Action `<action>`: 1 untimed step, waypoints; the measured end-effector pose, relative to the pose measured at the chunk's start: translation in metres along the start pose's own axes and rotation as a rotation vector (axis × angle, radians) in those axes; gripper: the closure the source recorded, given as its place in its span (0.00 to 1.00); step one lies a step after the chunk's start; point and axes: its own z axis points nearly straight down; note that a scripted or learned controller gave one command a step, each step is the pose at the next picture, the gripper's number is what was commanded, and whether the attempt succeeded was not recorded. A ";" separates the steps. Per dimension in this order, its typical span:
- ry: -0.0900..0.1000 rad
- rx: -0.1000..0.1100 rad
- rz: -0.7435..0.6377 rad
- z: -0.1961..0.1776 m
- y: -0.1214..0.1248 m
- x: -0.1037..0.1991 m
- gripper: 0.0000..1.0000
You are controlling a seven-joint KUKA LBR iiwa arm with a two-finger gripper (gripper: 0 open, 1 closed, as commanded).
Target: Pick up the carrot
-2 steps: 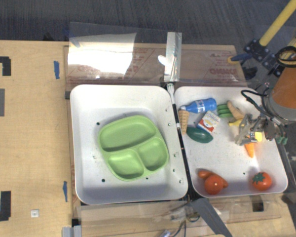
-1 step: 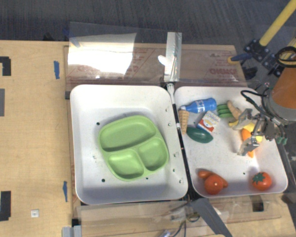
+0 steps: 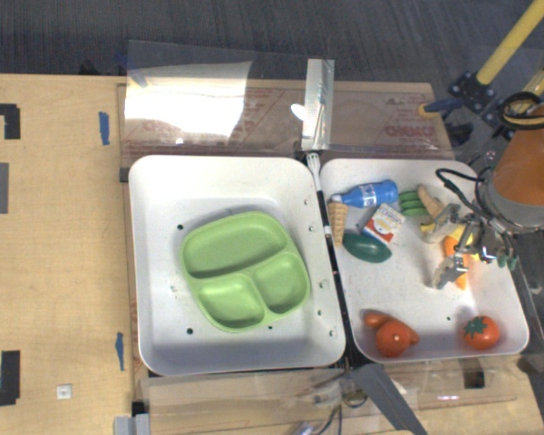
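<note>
The carrot (image 3: 452, 243) is a small orange piece lying in the right bin (image 3: 408, 297), toward its right side. My gripper (image 3: 455, 265) is down in that bin directly over the carrot, and its grey metal parts cover much of it. Orange shows on both sides of the gripper's tip. The carrot looks to be resting on the bin floor, not lifted. The arm's orange band (image 3: 526, 170) hangs above the bin's right rim.
The right bin also holds a blue bottle (image 3: 367, 194), an ice-cream cone (image 3: 336, 220), a dark green vegetable (image 3: 367, 249), a small carton (image 3: 385, 223), green and tan pieces (image 3: 419, 202) and two tomatoes (image 3: 394, 336) (image 3: 481, 332). A green divided plate (image 3: 243, 268) sits in the left bin (image 3: 154, 243).
</note>
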 end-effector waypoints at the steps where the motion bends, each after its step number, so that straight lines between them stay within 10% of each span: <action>1: -0.016 0.002 -0.002 -0.014 0.001 -0.005 1.00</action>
